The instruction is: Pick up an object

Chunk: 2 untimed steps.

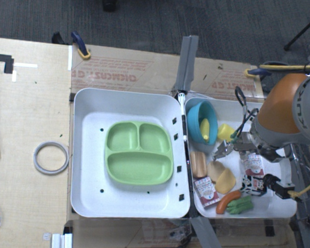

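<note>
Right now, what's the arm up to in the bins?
The KUKA arm reaches in from the right over the right bin, with its gripper low among the clutter beside the blue bowl. Nothing is visibly held between its fingers. Toy food lies below it: a yellow wedge, an orange carrot and a green piece. The left bin holds a green divided plate.

Two shallow white bins sat side by side: the left bin (83, 158) and the right bin (276, 210). One pale green three-compartment plastic tray (139, 153) lay in the left bin. The right bin held one blue plastic bowl (199, 116) at twelve o'clock, one orange toy carrot (227, 202) and one green toy vegetable (240, 205) at six. One grey tape ring (51, 157) lay on the bench.
</note>
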Motion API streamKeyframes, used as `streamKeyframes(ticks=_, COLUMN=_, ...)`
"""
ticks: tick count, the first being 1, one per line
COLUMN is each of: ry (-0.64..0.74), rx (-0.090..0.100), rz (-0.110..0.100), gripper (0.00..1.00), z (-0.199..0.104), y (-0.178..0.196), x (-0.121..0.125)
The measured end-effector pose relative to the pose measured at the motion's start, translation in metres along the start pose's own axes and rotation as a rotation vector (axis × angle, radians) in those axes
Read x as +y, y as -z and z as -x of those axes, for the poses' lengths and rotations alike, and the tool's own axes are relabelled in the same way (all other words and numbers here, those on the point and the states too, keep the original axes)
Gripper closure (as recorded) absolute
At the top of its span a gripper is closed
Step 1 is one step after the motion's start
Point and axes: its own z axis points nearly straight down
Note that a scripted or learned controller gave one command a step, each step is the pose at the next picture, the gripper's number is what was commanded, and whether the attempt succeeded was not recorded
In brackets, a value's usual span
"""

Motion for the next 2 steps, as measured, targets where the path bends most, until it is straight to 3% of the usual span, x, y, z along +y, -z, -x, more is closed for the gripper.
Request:
streamKeyframes(ticks=1, ry=0.015, rx=-0.002, rz=0.005, gripper=0.00, z=0.0233, y=-0.0074, x=0.0847)
streamKeyframes(ticks=2, ry=0.015, rx=-0.003, rz=-0.005, gripper=1.00, z=0.0238, y=-0.0004, x=0.0821)
